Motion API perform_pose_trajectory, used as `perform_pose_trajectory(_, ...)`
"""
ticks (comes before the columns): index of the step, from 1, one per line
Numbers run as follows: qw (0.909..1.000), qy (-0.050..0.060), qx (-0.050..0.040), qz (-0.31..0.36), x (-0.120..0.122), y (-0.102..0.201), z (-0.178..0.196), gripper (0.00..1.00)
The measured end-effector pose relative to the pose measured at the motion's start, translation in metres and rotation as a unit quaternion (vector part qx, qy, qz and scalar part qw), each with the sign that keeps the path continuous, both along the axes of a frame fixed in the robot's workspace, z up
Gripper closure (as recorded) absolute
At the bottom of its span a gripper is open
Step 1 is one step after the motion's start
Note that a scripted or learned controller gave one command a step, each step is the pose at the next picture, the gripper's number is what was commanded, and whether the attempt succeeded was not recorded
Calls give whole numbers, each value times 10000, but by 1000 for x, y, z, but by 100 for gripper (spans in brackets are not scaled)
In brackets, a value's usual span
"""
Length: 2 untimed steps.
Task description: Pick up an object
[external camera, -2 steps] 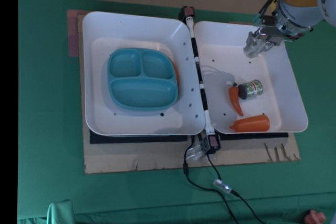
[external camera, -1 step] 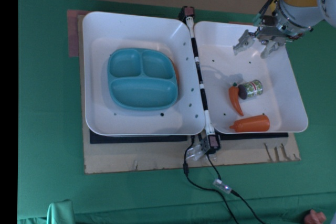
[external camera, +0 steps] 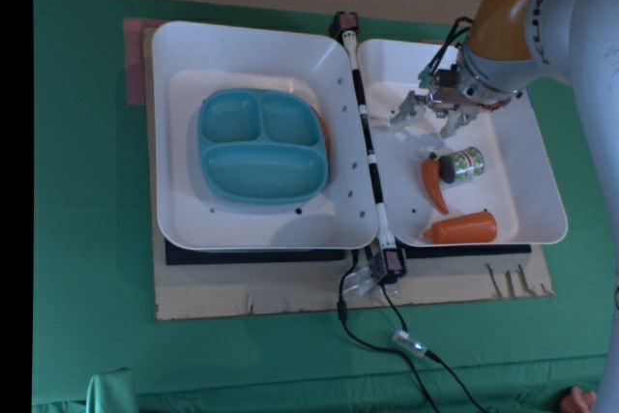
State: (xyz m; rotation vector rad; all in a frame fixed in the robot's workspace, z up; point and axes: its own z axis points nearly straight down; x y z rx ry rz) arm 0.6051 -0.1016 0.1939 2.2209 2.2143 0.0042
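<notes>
Orange and tapered, the carrot (external camera: 435,185) is lying in the right bin (external camera: 542,198), its long axis running from 12 to 5 o'clock, tip pointing down. A small can (external camera: 464,165) is touching it at 2 o'clock; an orange bottle (external camera: 461,228) is lying at 5 o'clock. The gripper (external camera: 427,120) is hovering at 12 o'clock, fingers spread, gripping nothing. At 9 o'clock, the left bin (external camera: 184,208) is holding a blue plate (external camera: 261,146).
</notes>
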Motion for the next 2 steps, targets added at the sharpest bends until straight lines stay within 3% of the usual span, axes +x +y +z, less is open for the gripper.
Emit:
perform_pose_trajectory(1,10000,-94,-24,-4,-71,6,-7,0)
perform_pose_trajectory(2,9999,-126,-35,-27,-70,4,5,100)
